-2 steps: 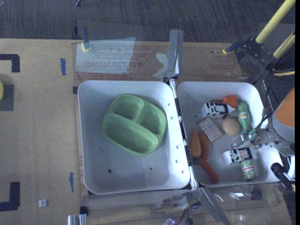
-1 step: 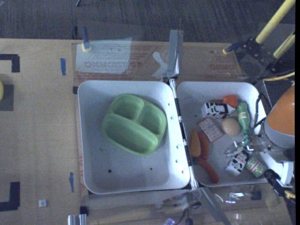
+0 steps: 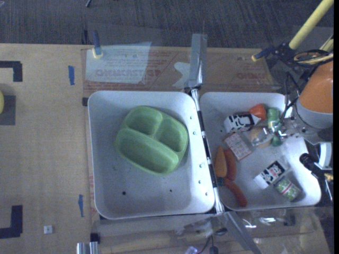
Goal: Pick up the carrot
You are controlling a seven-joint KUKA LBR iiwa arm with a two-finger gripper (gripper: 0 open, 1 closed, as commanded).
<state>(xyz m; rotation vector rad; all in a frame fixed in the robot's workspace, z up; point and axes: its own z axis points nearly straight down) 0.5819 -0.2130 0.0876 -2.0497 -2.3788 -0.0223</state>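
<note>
Wooden worktop [image 3: 42, 157]; carrot [image 3: 263, 111] lies in right bin [image 3: 312, 194], gripper [image 3: 279, 134] just beside; grip state unclear.

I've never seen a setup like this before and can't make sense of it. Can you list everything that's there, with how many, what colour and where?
Bins: two, white, side by side on the bench.
Divided plate: one, green, in the left bin.
Carrot: one, orange with a green top, far side of the right bin.
Sausage-like pieces: orange and red, by the right bin's left wall; count unclear.
Small cartons: two, black and white, right bin.
Other small items: several, mixed colours, right bin; too blurred to name.
Tape marks: blue, on the wooden bench.
Arm: one, grey with an orange band, over the right bin's right edge.
</note>
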